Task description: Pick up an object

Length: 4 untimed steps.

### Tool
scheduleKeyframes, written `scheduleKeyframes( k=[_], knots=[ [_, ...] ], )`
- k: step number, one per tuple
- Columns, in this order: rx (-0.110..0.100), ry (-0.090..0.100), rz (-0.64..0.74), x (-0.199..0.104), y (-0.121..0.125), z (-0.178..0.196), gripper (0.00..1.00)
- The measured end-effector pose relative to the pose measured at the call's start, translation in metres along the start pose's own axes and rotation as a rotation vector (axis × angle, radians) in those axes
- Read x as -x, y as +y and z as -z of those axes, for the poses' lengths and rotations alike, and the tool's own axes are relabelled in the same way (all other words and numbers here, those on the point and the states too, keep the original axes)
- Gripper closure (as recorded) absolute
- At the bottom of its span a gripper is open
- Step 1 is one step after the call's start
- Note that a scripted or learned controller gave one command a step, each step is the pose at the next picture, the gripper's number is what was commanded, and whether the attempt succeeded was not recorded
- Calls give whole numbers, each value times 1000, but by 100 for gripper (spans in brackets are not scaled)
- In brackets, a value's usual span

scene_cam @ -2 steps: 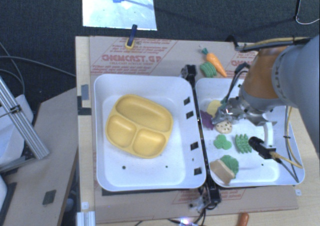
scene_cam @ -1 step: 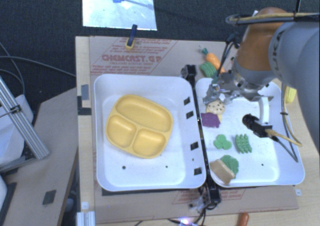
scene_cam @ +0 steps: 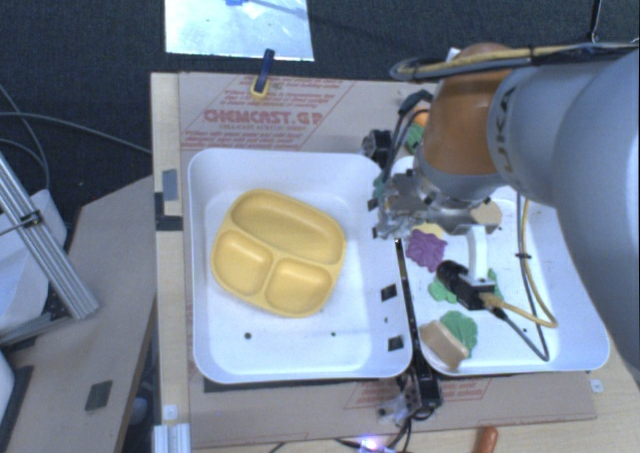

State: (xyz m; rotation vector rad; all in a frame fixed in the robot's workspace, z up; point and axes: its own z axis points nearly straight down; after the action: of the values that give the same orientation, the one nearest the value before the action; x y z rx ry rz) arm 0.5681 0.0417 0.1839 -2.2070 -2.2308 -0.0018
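- The two-finger gripper (scene_cam: pixel 408 219) hangs above a purple grape-cluster toy (scene_cam: pixel 427 247) in the right shallow white bin (scene_cam: pixel 570 341); its opening cannot be told.
- Best centred squarely over the toy before descending.

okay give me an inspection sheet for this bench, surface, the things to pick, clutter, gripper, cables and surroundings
Surface: two shallow white bins, left bin and right bin, side by side on a brown board.
Job's things: yellow divided tray in the left bin; purple toy, green pieces and a tan piece in the right bin.
Clutter: blue and yellow tool on the board's far edge.
Gripper: gripper low over the seam between the bins; finger state unclear.
Cables: yellow cable looping into the right bin.
Surroundings: dark carpet, shiny sheet, aluminium frame at left.
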Motion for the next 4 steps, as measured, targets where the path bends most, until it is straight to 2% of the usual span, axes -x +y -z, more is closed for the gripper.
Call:
scheduleKeyframes(
  k=[1, 2, 3, 4],
  knots=[
    [-4, 0, 1, -66, -85, -1, 100],
    [14, -4, -8, -83, -30, -98, 100],
    [18, -3, -7, -57, 45, 8, 100],
    [24, -6, -14, 12, 90, 161, 100]
  ],
)
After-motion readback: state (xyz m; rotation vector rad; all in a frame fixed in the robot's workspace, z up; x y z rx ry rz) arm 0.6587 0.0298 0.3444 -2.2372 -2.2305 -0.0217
